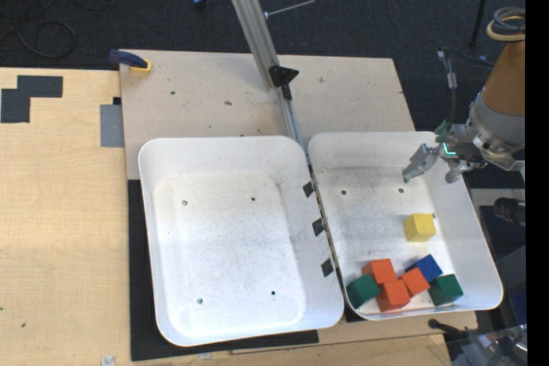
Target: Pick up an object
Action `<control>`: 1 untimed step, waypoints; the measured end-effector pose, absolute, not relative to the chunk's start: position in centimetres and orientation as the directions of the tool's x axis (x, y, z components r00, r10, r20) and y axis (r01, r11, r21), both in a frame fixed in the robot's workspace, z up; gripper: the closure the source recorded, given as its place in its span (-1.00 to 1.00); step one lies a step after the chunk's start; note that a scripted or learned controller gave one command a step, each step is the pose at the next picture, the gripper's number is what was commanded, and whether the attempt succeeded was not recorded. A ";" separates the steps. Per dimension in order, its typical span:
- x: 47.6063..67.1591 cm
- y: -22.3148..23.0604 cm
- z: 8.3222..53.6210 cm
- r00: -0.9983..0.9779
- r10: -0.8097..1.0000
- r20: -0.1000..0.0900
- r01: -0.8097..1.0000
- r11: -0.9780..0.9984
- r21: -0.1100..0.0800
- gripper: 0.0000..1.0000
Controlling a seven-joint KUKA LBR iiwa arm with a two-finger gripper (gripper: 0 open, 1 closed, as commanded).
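- Blocks are what I am after, and they all lie in the right bin (480,236); I use that bin as my landmark.
- At its near edge sits the cluster: a green block (364,288), an orange block (388,281) touching it, a second orange block (415,279), a blue block (428,266) and a second green block (445,289), all packed close.
- Farther in, toward the bin's middle, the yellow block (420,225) sits alone, apart from the cluster.
- Beyond that, over the bin's far right part, hangs the gripper (434,164). Its two fingers look spread apart, with nothing between them.
- I judge this to be the approach step: no block is grasped yet, and the tool looks to be above the bin floor.
- For the next move I would favour the yellow block, since it has free room on all sides. That calls for bringing the tool toward the near side, centring it over the block, lowering with fingers straddling it, then closing.
- Left of my landmark, the other bin (154,176) plays no part.
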State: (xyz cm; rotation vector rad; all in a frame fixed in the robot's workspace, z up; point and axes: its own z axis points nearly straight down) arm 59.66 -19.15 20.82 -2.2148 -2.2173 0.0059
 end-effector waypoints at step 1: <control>59.8 -19.2 21.1 -0.003 1.000 0.001 1.000 0.003 -0.004 -1.00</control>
